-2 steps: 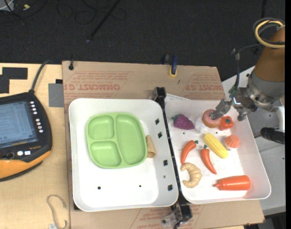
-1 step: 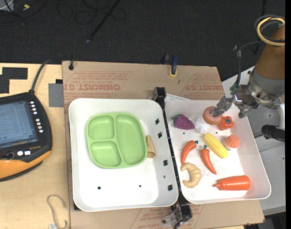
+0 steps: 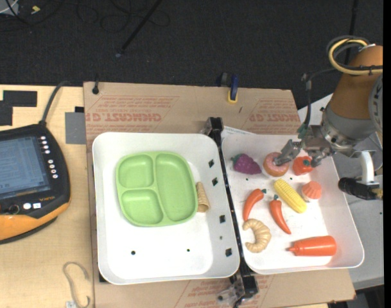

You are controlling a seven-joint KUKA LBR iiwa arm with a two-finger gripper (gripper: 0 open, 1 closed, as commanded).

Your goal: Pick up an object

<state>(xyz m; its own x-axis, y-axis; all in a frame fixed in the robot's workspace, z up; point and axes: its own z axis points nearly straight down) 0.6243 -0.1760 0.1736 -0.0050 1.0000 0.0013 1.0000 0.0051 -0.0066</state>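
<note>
My gripper (image 3: 302,154) hangs open over the far right part of the right bin (image 3: 349,236). One finger (image 3: 288,151) points down toward a pink donut (image 3: 274,165). A small red tomato (image 3: 302,166) lies just below, between the fingertips, and nothing is lifted. Nearby in the same bin lie purple grapes (image 3: 246,165), a yellow corn cob (image 3: 289,195), a pink shell-like piece (image 3: 312,190), two red chili peppers (image 3: 252,203) (image 3: 279,215), a tan shrimp (image 3: 257,234) and a red-orange bottle (image 3: 312,245).
The left bin (image 3: 112,249) holds a green divided plate (image 3: 155,188) with a tan bread piece (image 3: 202,197) at its right edge. A black divider (image 3: 224,197) runs between the bins. A teach pendant (image 3: 22,178) sits at the left of the bench.
</note>
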